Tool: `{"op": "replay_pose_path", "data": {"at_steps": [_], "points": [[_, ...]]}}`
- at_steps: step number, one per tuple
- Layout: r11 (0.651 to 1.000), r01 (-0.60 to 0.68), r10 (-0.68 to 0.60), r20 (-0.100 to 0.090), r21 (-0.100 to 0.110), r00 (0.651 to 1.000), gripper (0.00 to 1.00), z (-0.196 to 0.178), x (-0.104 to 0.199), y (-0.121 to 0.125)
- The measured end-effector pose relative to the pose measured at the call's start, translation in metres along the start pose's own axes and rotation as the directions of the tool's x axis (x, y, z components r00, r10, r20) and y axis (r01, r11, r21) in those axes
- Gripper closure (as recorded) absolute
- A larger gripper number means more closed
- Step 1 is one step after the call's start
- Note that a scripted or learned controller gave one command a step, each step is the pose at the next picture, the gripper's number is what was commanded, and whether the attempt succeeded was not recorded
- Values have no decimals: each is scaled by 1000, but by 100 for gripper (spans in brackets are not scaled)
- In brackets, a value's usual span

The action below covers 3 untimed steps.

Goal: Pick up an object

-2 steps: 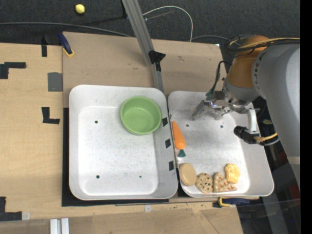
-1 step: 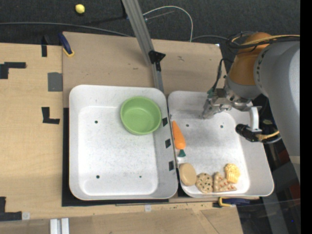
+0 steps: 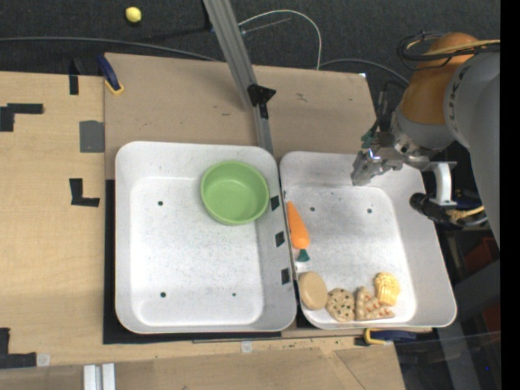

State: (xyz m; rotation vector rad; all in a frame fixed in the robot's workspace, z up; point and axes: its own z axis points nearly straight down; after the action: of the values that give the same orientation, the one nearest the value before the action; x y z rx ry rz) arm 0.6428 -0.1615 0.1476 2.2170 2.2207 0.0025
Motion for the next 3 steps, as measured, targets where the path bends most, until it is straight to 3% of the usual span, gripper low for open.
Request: {"op": "replay_pose_path", "data": {"at_steps": [1, 2, 3], "points": [[1000, 1, -1, 0, 0, 1000, 100, -46, -5, 6], [1000, 0, 0, -1, 2, 1000, 100, -66, -4, 7], [1000, 4, -4, -3, 6, 1000, 100, -60, 44, 3]]}}
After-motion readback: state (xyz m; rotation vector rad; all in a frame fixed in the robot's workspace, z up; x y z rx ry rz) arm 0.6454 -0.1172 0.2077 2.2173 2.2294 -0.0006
